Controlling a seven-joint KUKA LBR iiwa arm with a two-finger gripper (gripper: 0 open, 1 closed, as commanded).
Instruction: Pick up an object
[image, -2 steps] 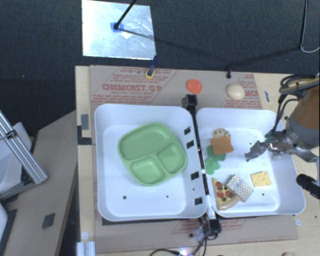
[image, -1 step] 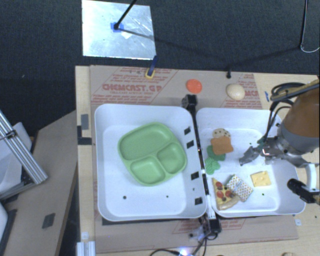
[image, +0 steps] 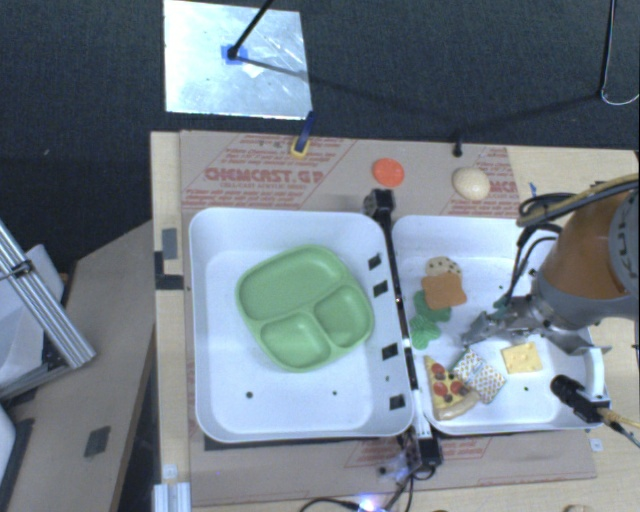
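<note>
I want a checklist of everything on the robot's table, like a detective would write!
Surface: bench bearing two white bins, left bin and right bin.
Job's things: in the right bin, pizza slice, cheese square, brown toast, cookie, green piece, checkered piece.
Clutter: green divided plate in the left bin; orange disc and pale ball on the bench.
Grippers: gripper low over the right bin.
Cables: black cables by the arm.
Surroundings: dark floor, shiny sheet.

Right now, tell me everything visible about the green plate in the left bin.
The green plate is pale green, plastic-looking, rounded, and split into three compartments: one large, two smaller. It lies flat, right side up, turned at an angle, near the middle of the left bin, touching only the bin's floor. Nothing lies in its compartments.
</note>
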